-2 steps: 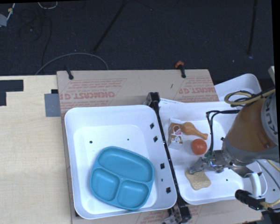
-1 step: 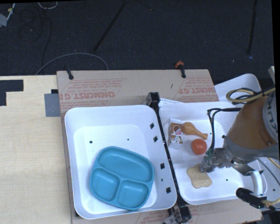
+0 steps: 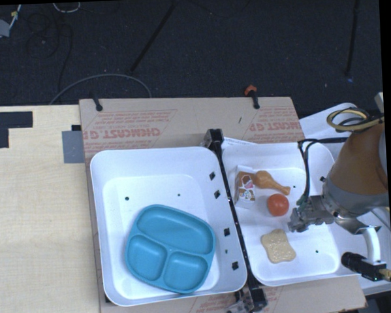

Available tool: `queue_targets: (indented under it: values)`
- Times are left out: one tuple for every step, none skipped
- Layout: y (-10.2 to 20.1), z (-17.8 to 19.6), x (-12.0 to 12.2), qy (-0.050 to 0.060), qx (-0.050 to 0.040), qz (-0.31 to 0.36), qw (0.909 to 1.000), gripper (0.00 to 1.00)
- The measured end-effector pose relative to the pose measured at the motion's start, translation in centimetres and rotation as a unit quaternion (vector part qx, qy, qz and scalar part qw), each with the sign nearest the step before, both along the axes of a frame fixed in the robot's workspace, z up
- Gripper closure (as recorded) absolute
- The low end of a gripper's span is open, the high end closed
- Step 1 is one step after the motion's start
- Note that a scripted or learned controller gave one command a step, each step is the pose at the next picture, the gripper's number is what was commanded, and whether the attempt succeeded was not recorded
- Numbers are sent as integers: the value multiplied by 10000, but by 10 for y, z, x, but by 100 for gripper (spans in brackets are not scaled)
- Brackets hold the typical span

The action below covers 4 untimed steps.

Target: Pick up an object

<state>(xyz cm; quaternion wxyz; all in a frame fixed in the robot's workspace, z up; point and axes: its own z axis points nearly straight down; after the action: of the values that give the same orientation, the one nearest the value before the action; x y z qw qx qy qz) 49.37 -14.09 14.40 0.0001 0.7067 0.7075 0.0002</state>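
The two shallow white plastic bins (image 3: 109,190) look smooth and faintly glossy, like the blue divided plastic tray (image 3: 169,247); the pale wood-grain surface (image 3: 36,226) looks matt.

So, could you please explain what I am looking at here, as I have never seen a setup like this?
This is one camera fixed above a bench, looking down at a slant. The grey and orange robot arm reaches in from the right; its gripper hangs low over the right white bin. That bin holds toy food: a tomato, a chicken drumstick, a slice of bread and a small carton. The left bin holds a blue divided plate. Nothing shows between the gripper's fingers.
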Motion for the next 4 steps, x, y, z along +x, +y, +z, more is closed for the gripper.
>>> queue_targets:
  values:
    - [2,42,2,-5,-1,3,10000,100]
    - [9,97,10,-13,-2,4,10000,100]
    - [58,100,10,16,14,19,10000,100]
    - [107,96,30,16,11,20,10000,100]
